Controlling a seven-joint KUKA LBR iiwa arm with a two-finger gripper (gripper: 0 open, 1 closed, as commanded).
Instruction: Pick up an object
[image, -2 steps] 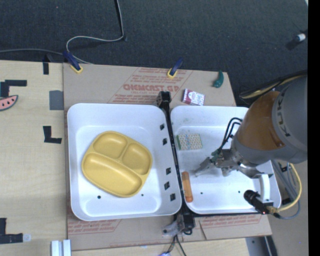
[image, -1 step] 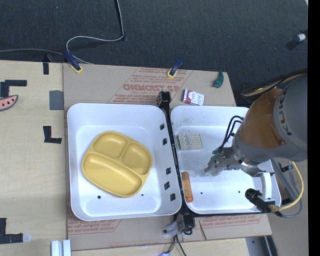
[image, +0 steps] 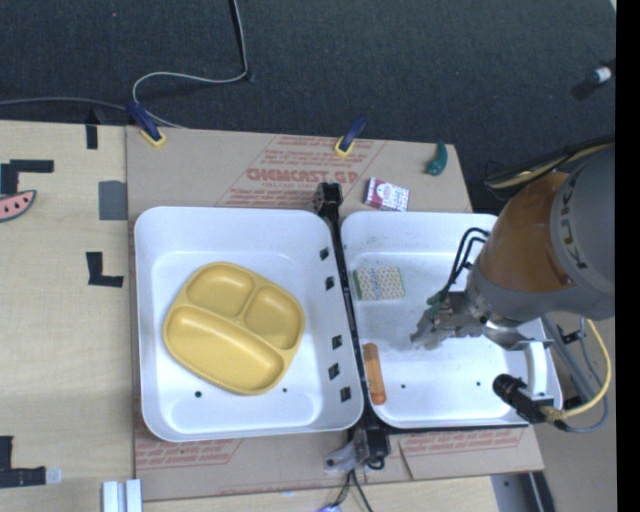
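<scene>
I have the arm's hand (image: 438, 328) low over the floor of the right-hand shallow white bin (image: 420, 405); whether it is apart or together I cannot tell. The orange, rod-shaped object (image: 373, 373) lies left of the hand and nearer, against the bin's left wall, long axis running near to far. A small speckled green-and-white square pad (image: 379, 282) lies left and farther. The yellow compartmented plastic tray (image: 233, 326) sits in the left bin (image: 160, 300).

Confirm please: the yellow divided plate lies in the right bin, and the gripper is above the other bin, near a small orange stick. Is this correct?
One detail is wrong. The camera view shows the yellow divided plate in the left bin, not the right one. The gripper is above the right bin, where the orange stick lies by its left wall.
</scene>
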